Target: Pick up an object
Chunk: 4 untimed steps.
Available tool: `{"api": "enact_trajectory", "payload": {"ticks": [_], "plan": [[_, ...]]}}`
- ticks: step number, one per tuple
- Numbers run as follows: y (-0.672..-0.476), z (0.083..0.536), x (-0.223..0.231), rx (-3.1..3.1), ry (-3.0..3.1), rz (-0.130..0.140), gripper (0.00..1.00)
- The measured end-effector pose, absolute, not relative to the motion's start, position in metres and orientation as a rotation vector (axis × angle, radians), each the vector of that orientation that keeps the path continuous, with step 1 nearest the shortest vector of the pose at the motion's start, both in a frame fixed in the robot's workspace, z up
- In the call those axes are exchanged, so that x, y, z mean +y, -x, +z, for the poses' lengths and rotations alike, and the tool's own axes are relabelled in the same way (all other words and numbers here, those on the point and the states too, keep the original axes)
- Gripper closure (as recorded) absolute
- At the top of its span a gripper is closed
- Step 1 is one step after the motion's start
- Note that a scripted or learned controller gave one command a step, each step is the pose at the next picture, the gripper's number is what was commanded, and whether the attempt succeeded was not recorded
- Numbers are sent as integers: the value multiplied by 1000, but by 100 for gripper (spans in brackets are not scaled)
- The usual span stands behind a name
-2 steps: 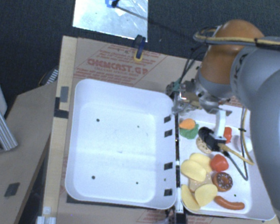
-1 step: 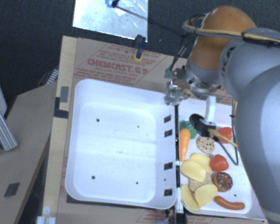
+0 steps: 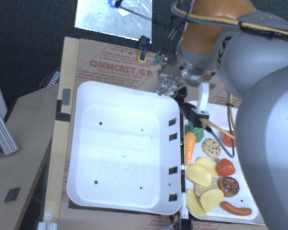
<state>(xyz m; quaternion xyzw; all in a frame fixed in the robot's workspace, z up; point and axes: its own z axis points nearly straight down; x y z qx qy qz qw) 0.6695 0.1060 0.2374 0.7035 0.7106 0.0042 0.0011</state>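
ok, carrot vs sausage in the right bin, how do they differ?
The carrot is orange with a green top and tapers; the sausage is reddish-brown and even in thickness. The carrot lies along the bin's view-left wall; the sausage lies crosswise near the front edge. Both are long toy foods lying flat in the right bin.

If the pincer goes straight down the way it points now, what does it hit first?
Probably the far rim of the left bin, near its right corner; the pincer hangs just above it. Depth is unclear, so it might land on the cardboard just behind instead.
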Motion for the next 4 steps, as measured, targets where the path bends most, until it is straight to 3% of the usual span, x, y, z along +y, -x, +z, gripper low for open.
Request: {"api": "enact_trajectory", "payload": {"ticks": [1, 2, 3, 4], "plan": [[-668, 161, 127, 2228, -2216, -1, 100], [-669, 235, 180, 2230, -2209, 15, 100], [-669, 222, 201, 2228, -2214, 4, 100], [-666, 119, 186, 2224, -2225, -13, 100]]}}
